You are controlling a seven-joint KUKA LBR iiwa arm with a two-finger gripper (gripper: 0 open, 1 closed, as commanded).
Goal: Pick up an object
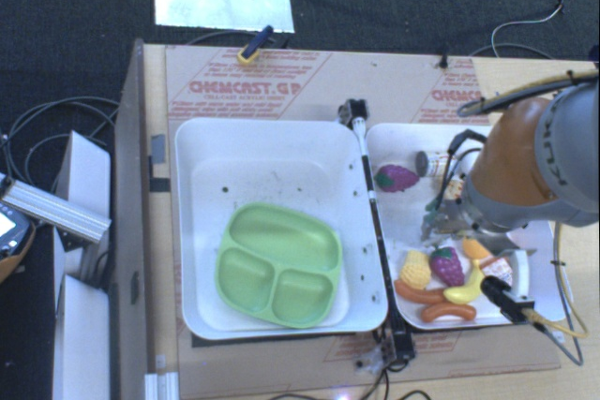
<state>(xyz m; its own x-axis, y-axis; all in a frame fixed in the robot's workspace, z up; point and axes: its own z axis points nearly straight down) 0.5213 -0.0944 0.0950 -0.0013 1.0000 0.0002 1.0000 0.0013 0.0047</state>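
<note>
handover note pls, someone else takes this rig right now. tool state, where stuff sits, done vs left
Tool: low inside the right bin, near its middle; the view doesn't show its state or anything held.
Right bin: purple grape bunch alone toward the far left; near-edge pile of yellow corn, a second purple bunch, banana, two orange sausages and a small orange piece.
Left bin: green divided tray, no toys on it.
Done: arm reached into the right bin.
Left: no pick confirmed; grasp and lift still to do. The pile just in front of the tool looks like the closest candidate.
</note>
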